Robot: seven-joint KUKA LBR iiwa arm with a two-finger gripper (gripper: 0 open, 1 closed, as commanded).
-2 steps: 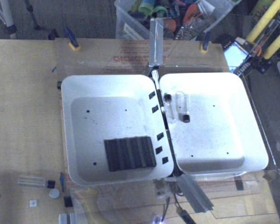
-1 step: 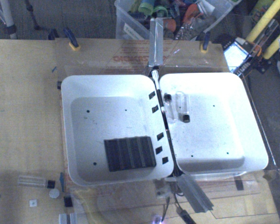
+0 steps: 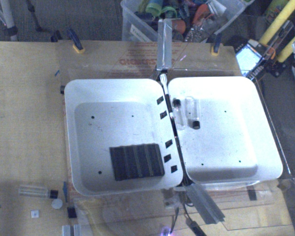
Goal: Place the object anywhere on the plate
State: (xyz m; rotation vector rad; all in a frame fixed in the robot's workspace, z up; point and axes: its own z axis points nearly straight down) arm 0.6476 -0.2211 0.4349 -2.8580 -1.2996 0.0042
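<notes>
Two white bins sit side by side: the left bin (image 3: 78, 132) holds the dark ribbed plate (image 3: 136, 162) at its 6 o'clock. The right bin (image 3: 236, 132) holds the clear tube (image 3: 191, 112) at its 10 o'clock. Expect it light, rigid, slippery and prone to rolling; grasp it across mid-body. Jaw state: cannot tell.

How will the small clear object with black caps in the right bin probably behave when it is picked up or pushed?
The clear object looks like smooth transparent plastic, so it may be slippery to pinch. It seems small and thin, so probably light. It lies flat on the right bin's smooth floor, so a push would likely slide it, perhaps roll it.
</notes>
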